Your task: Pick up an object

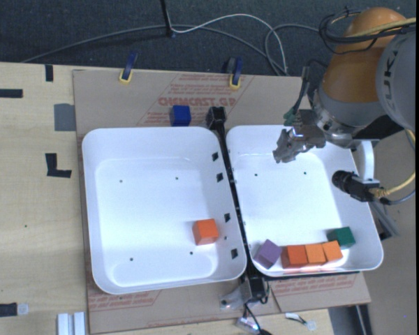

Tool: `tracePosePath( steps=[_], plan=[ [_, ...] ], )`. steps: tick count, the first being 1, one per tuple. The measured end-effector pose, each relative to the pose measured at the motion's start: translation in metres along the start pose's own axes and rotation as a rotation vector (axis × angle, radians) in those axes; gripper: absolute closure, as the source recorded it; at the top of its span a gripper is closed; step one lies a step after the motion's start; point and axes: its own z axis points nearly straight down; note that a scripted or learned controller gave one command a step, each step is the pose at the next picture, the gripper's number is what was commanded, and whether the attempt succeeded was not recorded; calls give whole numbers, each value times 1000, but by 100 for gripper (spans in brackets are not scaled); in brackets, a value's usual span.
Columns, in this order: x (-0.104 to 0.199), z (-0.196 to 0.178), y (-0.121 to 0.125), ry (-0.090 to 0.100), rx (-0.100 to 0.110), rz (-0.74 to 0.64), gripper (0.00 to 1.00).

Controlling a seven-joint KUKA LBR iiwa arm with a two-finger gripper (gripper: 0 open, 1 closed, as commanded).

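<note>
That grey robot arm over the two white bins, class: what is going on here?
The grey KUKA arm with the orange band reaches in from the right, its gripper over the far part of the right white bin, with nothing visibly held. Along that bin's near edge sit a purple block, two orange blocks, a lighter orange block and a green block. The left white bin holds one orange cube.

One fixed camera above the bench, looking down at a slant, left bin and right bin both framed
</note>
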Motion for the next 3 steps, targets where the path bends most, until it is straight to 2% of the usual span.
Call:
tracePosePath(
  steps=[2,3],
  plan=[
    [84,10,27,0,1,1,100],
    [133,29,46,-1,2,1,100]
  ],
)
